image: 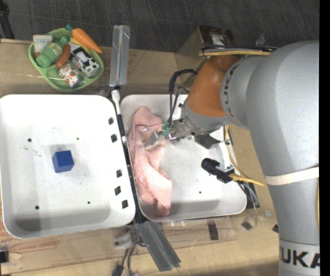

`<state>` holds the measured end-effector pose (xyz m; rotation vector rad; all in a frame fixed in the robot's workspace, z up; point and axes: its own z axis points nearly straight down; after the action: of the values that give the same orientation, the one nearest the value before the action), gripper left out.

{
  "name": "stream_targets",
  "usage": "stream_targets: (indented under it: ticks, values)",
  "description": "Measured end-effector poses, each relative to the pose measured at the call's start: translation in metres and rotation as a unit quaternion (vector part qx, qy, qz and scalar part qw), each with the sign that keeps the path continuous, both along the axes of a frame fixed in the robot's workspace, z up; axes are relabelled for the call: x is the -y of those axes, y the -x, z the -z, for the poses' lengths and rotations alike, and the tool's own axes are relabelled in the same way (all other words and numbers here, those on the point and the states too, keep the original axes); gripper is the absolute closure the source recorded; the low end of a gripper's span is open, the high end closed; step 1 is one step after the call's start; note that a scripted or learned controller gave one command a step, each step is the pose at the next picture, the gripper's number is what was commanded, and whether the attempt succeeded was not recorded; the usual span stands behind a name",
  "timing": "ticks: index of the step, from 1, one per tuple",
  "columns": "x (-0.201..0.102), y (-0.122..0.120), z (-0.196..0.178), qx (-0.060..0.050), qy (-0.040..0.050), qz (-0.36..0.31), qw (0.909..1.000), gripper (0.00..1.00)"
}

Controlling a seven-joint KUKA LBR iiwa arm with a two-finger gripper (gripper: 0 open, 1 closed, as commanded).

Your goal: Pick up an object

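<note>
1. Counter: a tan board surface carrying two shallow white bins side by side.
2. Left bin: white, with rounded corners and a few small dark dots on its floor.
3. Right bin: white, touching the left bin along a shared rim fitted with small dark clips.
4. Green bowl: set on the counter just beyond the left bin's far edge, filled with toy food, among it an orange carrot resting on the rim.
5. Grey bar: lies on the counter beyond the seam between the bins.
6. Floor: dark carpet past the counter's far edge.
</note>
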<state>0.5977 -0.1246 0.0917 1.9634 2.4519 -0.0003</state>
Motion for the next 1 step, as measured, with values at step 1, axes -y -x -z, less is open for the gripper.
stream_targets:
  ticks: [1]
  values:
    - [0.0030, -0.0456, 0.0015, -0.001, -0.0001, -0.027, 0.9996, 0.00]
